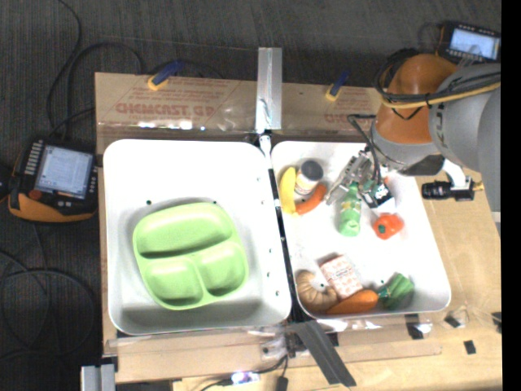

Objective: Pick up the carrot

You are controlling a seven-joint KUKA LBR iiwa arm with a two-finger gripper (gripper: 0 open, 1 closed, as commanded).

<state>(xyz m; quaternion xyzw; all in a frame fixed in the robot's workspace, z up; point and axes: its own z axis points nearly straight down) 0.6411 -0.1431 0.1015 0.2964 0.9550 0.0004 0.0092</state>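
Note:
The carrot, orange with a green leafy top, lies along the front wall of the right bin. My gripper hangs over the back middle of that bin, far behind the carrot. It is just above a green bottle and to the right of a short orange piece. Nothing of the carrot is near it.
A banana and a small jar sit at the right bin's back left. A red-orange pepper lies mid-right. A printed box and a brown roll crowd the carrot's left end. A green divided plate fills the left bin.

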